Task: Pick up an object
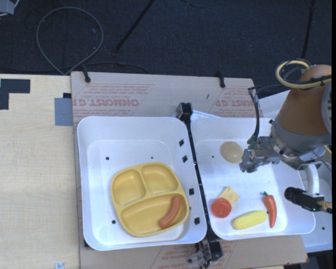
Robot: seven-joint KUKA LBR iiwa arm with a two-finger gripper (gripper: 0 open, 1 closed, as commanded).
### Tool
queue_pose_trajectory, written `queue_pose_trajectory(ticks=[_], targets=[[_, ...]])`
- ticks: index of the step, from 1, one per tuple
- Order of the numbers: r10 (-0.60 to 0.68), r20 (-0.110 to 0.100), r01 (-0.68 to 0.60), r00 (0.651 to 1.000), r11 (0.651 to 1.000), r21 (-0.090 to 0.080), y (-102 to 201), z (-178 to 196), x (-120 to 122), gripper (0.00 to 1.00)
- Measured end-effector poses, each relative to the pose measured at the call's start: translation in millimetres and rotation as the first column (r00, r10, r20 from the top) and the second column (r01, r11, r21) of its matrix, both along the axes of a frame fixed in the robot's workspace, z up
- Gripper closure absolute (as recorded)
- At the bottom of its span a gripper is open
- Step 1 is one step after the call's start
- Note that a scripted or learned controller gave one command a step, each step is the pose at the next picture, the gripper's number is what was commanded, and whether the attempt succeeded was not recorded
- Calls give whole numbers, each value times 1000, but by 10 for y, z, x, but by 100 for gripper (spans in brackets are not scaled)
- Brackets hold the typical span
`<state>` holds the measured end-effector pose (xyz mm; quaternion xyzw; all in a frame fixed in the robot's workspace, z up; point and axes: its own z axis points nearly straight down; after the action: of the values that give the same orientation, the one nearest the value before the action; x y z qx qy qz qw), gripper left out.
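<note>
The arm reaches in from 3 o'clock, and its gripper hangs over the right bin, in the upper half of it. Whether the jaws are apart or together I cannot tell, because they are dark and small against the wrist. Nothing shows between them, so I judge the step to be the approach: no object is picked up yet.

The nearest thing is a beige round piece, maybe a toy potato or a bun, which lies just beside the gripper at its 9 o'clock. It is almost round, so it has no clear long axis, and a grasp could come from any side. The next move, I think, calls for a short shift toward 9 o'clock and then a descent with the jaws wide enough to pass around it.

The other things lie in the lower part of the same bin. The corn cob has its long axis from 8 to 2 o'clock. The red carrot points its tip to 6 o'clock and its green top to 12. A tomato touches a cheese wedge.

In the left bin, a yellow divided plate holds a sausage, slanting from 7 to 1 o'clock.
</note>
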<state>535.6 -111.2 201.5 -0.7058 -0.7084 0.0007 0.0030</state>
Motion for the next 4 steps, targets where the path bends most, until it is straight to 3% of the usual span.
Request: queue_pose_trajectory(ticks=[3, 4], targets=[[2, -1, -2, 1000, 1000, 0, 1539, -40, -359, 100], [1, 2, -1, 1000, 1000, -1, 2008, 165, -384, 100]])
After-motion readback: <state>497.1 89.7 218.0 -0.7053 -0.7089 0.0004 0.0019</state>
